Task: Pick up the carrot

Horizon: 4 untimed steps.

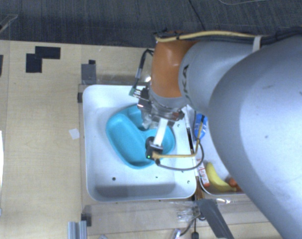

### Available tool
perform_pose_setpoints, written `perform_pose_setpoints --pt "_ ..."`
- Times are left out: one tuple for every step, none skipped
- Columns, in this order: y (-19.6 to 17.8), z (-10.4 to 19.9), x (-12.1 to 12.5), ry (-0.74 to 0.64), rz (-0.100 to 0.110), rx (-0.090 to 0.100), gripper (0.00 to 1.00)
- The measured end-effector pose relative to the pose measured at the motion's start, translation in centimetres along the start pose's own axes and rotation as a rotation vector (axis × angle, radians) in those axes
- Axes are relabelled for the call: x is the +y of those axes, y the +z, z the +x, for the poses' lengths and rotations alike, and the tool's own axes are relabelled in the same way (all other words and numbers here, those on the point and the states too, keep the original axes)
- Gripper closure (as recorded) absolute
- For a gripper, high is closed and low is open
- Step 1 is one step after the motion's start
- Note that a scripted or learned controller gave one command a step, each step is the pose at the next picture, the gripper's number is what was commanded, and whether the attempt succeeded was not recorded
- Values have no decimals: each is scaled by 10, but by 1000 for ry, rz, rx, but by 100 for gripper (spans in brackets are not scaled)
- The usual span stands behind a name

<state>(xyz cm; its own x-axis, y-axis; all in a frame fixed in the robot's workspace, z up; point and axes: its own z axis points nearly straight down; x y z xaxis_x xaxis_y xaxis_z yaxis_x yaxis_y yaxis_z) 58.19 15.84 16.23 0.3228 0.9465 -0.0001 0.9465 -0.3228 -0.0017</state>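
Observation:
My gripper (147,119) hangs low over the left white bin (98,133), above the far part of a blue oval dish (125,138) that lies in that bin. The grey arm with its orange band covers most of the right bin. Past the arm's edge, at the near end of the right bin, a small orange piece (233,184) peeks out beside a banana; it may be the carrot, and most of it is hidden. The gripper is well to the left of it, in the other bin.
A yellow banana (216,179) lies at the near left corner of the right bin. A blue and white item (201,126) shows by the wall between the bins. Black blocks sit on the bench at far left.

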Motion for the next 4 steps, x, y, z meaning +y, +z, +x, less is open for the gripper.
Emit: perform_pose_setpoints --pt "-37 -52 57 182 -3 1 100" --pt "-37 -52 57 182 -3 1 0" --pt "57 -3 55 334 -13 8 0" --pt "64 3 68 250 -19 13 0"
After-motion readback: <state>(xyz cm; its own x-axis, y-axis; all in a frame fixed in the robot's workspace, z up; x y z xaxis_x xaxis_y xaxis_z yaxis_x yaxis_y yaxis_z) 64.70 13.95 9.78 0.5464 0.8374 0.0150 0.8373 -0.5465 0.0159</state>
